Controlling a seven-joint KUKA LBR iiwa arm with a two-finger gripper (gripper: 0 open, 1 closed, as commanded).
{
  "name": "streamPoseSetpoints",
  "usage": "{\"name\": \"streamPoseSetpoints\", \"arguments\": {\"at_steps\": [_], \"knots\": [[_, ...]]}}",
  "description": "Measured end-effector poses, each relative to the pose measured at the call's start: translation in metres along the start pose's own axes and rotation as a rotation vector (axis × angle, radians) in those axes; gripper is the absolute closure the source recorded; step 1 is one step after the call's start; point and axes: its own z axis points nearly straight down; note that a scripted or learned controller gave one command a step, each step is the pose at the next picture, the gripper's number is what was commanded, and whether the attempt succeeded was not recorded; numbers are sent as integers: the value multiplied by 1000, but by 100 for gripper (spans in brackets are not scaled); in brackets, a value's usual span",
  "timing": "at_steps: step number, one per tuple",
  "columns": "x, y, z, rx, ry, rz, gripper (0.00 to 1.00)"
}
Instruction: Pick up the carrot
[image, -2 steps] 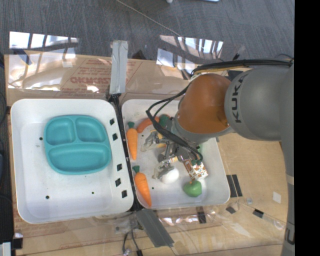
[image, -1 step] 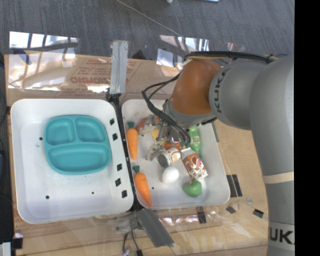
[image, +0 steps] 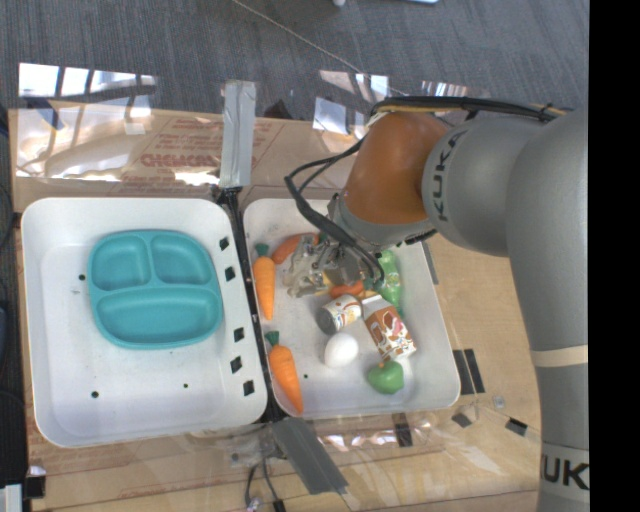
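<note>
Right bin (image: 440, 350) used as landmark. Arm (image: 500, 190) comes in from the right, orange band (image: 395, 165) sits over the bin's upper middle. Claw (image: 318, 268) is down inside the bin, upper-centre area, among the clutter; can't tell if it is spread or pressed together, metal parts too blurred and partly under the wrist. Nothing clearly seen pinched.

Carrots in the right bin: one carrot (image: 264, 285) lies along the left wall, roughly upright in the view, green top toward the bin's upper left corner. Second carrot (image: 285, 378) lies at the lower left of the bin, near the left wall, tip pointing to the bottom edge. Third orange piece (image: 288, 246) sits at upper left of the bin, just beside the claw, partly hidden, may be another carrot.

Other things in the bin: small can (image: 340, 314) at centre, just below the claw. White egg (image: 341, 350) just below the can. Printed carton (image: 390, 335) right of the can, tilted. Green pear-like toy (image: 385, 377) at lower right, touching the carton's lower end. Green item (image: 390, 280) at right of the claw, partly hidden.

Left bin (image: 60, 400) lies touching the right bin's left wall; teal divided plate (image: 155, 288) inside it. Cardboard-covered surface (image: 150, 150) beyond both bins.
</note>
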Motion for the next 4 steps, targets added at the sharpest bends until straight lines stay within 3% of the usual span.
{"name": "streamPoseSetpoints", "arguments": {"at_steps": [1, 2, 3, 4], "knots": [[69, 60, -91, 0, 1, -502, 100], [68, 61, -100, -1, 2, -506, 100], [106, 95, -143, -1, 0, -698, 100], [103, 120, -186, 0, -4, -987, 100]]}}
